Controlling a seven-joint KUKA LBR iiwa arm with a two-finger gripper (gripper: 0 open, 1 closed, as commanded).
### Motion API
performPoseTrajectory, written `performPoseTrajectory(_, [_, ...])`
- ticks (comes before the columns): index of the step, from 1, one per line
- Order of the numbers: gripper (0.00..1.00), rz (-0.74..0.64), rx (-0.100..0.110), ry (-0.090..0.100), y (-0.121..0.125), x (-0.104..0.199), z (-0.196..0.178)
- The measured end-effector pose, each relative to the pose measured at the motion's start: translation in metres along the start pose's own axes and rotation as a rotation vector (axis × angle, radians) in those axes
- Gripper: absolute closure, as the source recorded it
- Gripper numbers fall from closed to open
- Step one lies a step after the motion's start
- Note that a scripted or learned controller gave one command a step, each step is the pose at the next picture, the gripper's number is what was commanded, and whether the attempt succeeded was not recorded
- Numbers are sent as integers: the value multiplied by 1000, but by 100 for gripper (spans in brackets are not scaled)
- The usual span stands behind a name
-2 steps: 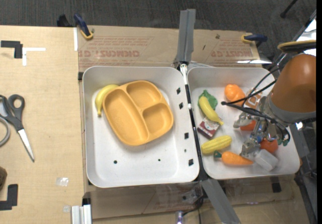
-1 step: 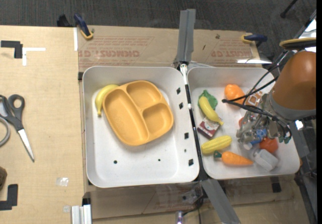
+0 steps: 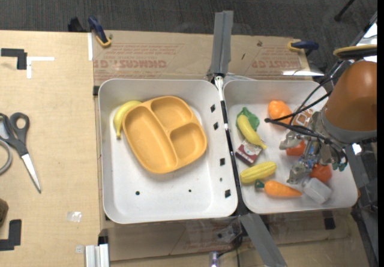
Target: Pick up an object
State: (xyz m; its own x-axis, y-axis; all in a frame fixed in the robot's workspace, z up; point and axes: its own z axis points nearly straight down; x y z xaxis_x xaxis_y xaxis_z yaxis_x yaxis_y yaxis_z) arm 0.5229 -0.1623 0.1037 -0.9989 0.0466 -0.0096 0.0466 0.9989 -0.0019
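My gripper (image 3: 302, 168) hangs low in the right bin (image 3: 342, 203), below the arm's orange band (image 3: 355, 99). It sits among small toys: a carrot (image 3: 281, 189) just below it, a corn cob (image 3: 258, 171) to its left, a white block (image 3: 317, 190) and a red piece (image 3: 322, 173) to its right. Another red piece (image 3: 294, 149) lies right above it. Farther left are a small red box (image 3: 248, 153) and a yellow banana with a green end (image 3: 248, 128). An orange fruit (image 3: 278, 108) rests near the bin's back. Cables hide the gripper's tips.
The left bin (image 3: 111, 200) holds a yellow divided plate (image 3: 163, 134) with a banana (image 3: 122, 117) against its left side. Scissors (image 3: 21, 147) lie on the wooden board at far left. Blue clamps (image 3: 99, 32) (image 3: 303, 45) grip the cardboard behind the bins.
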Motion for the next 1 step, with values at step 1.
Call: performPoseTrajectory(1, [100, -2, 1, -4, 1, -2, -10])
